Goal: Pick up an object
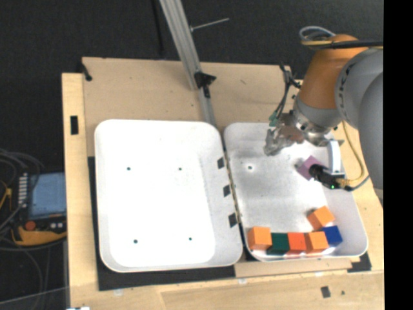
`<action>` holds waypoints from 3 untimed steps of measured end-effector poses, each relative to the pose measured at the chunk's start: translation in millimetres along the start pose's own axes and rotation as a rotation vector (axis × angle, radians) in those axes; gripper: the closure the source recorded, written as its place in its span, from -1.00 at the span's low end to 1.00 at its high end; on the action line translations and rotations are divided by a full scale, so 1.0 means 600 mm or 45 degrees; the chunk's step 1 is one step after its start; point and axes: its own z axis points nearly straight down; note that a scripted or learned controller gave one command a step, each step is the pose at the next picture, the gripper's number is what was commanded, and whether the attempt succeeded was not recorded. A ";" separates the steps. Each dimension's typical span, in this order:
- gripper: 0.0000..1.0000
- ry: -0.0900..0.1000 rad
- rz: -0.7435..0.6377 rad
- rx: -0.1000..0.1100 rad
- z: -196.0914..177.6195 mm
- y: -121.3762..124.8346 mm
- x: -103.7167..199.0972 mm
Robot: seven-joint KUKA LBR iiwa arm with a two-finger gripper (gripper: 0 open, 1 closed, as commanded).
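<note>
Underneath, a tan wooden surface (148,89) on dark floor bears two white bins. Right bin (258,192): four orange blocks (261,236), one green, one blue, one purple. Tool (276,142) hangs above it, grip indiscernible.

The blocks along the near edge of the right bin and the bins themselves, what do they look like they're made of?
The blocks, orange, dark green and blue, look like painted wood or solid plastic: flat matte faces, crisp edges, no glare. Which of the two I cannot tell. The right bin and the left bin look like moulded white plastic: rounded corners, a raised rim and a smooth, faintly shiny floor.
</note>
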 end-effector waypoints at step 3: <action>1.00 0.001 -0.017 0.002 -0.210 0.011 -0.011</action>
